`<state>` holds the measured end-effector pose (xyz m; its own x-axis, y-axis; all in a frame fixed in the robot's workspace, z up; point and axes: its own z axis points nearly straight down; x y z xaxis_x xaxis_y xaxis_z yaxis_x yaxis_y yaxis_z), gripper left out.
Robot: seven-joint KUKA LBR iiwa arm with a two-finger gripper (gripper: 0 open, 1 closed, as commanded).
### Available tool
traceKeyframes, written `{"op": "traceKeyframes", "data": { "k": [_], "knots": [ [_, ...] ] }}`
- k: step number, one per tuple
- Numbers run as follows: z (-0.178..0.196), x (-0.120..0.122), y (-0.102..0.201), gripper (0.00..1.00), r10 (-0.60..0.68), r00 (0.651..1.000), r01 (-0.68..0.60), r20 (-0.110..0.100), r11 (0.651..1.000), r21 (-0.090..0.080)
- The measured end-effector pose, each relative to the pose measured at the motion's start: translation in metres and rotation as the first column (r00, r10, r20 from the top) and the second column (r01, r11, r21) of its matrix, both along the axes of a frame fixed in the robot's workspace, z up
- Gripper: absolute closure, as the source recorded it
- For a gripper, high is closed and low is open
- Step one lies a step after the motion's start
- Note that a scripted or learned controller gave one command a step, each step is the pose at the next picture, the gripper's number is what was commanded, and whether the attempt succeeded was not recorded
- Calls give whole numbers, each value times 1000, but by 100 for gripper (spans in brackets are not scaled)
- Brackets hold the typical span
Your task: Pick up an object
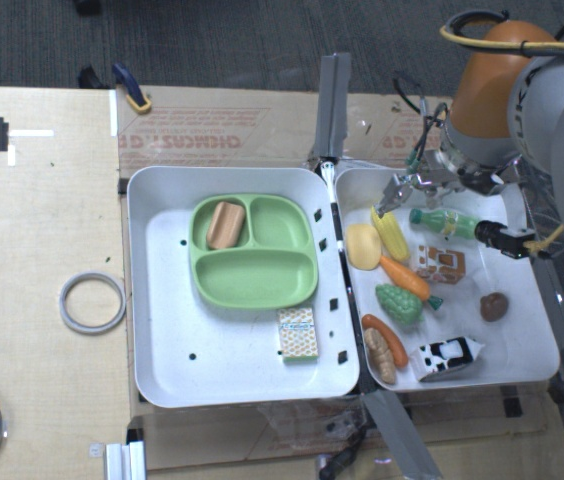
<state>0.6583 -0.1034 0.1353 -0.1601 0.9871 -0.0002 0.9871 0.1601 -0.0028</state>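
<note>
On a tan bench with two shallow white plastic bins (152, 368), my gripper (402, 190), its grip impossible to tell, hovers low in the far corner of the crowded right bin, seemingly aiming for the yellow toy corn cob (391, 234) just beneath it.

Light was even and fairly bright, seemingly from overhead, with soft, short shadows under the green plate (254, 251) (barely darker than the bin). The white bins (162, 298) looked slightly washed out. Detail was soft and grainy throughout, and the dark floor at the top stayed dim.
</note>
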Motion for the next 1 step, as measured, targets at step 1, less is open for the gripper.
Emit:
{"op": "traceKeyframes", "data": {
  "k": [1],
  "knots": [
    [-43,1,-5,0,143,990,-143,3,990,0]
  ]
}}
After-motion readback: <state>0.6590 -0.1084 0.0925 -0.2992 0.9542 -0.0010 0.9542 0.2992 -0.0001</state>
